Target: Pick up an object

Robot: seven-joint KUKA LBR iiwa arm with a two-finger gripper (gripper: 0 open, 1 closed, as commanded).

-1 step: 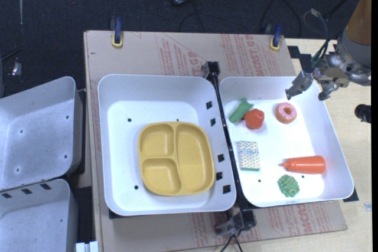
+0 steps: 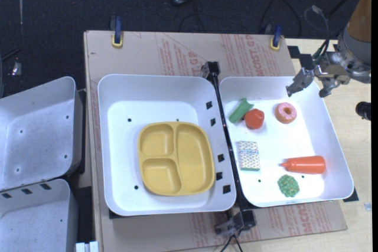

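1. Gripper (image 2: 311,84) hangs open and empty above the far right corner of the right bin (image 2: 336,144).
2. The doughnut (image 2: 286,113), the nearest object, lies close below it; a carrot (image 2: 305,165) lies further toward the front.
3. A slightly off descent could hit the bin wall or push the doughnut away.
4. The arm is cut off at the frame edge; fingertip height above the bin is probably hard to judge.

Arm (image 2: 361,20) cut off at right edge, spare bins (image 2: 35,127) cropped at left
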